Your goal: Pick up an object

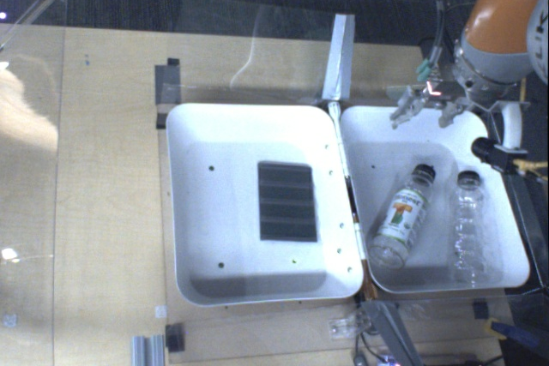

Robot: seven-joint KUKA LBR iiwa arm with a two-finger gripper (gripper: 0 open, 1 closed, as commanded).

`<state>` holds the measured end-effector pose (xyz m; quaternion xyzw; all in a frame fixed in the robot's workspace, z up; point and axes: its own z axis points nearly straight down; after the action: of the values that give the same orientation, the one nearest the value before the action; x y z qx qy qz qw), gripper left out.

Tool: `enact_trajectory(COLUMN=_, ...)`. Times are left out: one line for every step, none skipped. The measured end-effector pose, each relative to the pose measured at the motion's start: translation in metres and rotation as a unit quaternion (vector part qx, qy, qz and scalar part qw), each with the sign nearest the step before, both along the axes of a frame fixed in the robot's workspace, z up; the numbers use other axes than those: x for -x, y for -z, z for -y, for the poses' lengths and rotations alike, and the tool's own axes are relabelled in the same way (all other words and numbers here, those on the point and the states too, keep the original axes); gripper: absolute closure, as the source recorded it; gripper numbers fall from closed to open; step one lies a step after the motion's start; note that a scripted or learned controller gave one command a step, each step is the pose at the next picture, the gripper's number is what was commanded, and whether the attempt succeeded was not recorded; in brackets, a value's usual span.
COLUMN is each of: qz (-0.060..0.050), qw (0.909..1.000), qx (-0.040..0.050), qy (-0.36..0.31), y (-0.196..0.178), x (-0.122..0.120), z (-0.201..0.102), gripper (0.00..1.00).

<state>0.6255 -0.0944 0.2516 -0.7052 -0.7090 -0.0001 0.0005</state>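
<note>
A clear bottle with a green and white label (401,217) lies tilted in the right bin (369,141), its dark cap toward the far side. Beside it on the right lies a clear unlabelled bottle (467,227), lengthwise along the bin. A dark ribbed rectangular block (287,201) lies flat in the middle of the left bin (197,184). My gripper (426,110) hangs over the far edge of the right bin, above and behind the bottles. Its two fingers are spread apart with nothing between them.
A metal post (338,58) stands at the far end of the divide between the bins. Black cabling and a fitting (497,152) sit at the right bin's right rim. Wooden bench surface surrounds the bins.
</note>
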Motion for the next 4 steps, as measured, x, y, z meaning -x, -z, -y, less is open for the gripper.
enact_trajectory(qz=0.004, qw=0.9976, qx=0.0007, qy=-0.069, y=0.156, x=0.045, z=0.054, gripper=0.0)
enact_trajectory(qz=0.007, qw=0.9976, qx=0.0014, qy=-0.069, y=0.144, x=0.042, z=0.053, gripper=1.0)
enact_trajectory(qz=0.007, qw=0.9975, qx=0.001, qy=-0.07, y=0.144, x=0.042, z=0.053, gripper=0.0)
enact_trajectory(qz=0.007, qw=0.9691, qx=0.003, qy=-0.246, y=0.161, x=0.116, z=0.078, gripper=0.0)
